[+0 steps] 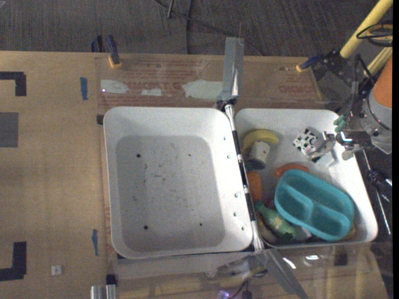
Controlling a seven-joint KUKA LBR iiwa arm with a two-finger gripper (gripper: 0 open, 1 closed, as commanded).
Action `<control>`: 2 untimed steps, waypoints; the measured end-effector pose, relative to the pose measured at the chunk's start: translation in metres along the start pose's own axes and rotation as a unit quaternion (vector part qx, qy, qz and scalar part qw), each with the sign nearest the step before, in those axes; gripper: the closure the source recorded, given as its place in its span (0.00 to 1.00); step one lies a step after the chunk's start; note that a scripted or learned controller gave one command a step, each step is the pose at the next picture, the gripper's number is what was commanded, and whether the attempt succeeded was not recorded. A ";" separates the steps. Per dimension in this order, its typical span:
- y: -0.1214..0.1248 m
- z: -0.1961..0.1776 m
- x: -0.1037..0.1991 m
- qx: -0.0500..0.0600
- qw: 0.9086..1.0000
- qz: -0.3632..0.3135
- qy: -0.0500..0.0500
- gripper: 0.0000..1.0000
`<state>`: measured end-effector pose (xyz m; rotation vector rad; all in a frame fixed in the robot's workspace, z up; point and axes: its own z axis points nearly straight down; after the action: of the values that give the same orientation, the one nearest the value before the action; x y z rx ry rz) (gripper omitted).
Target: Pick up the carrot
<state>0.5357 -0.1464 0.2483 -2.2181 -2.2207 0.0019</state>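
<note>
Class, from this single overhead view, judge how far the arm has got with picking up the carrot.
Nothing looks done: the carrot lies in the right bin against the divider, below the banana and left of the teal divided tray. In hand: the gripper hangs over the bin's upper right, apart from the carrot. Left: moving across, descending, grasping, lifting.

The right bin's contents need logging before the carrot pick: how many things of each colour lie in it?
Counting what can be made out in the right bin:
Yellow: 1, the banana
Orange: 1, the carrot
Teal: 1, the divided tray
Green: 1, a toy
Black and white: 1, a patterned block
Total: 5; things under the tray stay uncounted.
</note>
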 end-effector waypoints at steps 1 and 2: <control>-0.011 -0.049 -0.019 -0.002 1.000 0.020 -0.001 0.00; -0.048 0.064 0.037 0.001 0.987 0.163 0.000 0.00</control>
<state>0.4878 -0.1094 0.1847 -2.5499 -1.8287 0.0032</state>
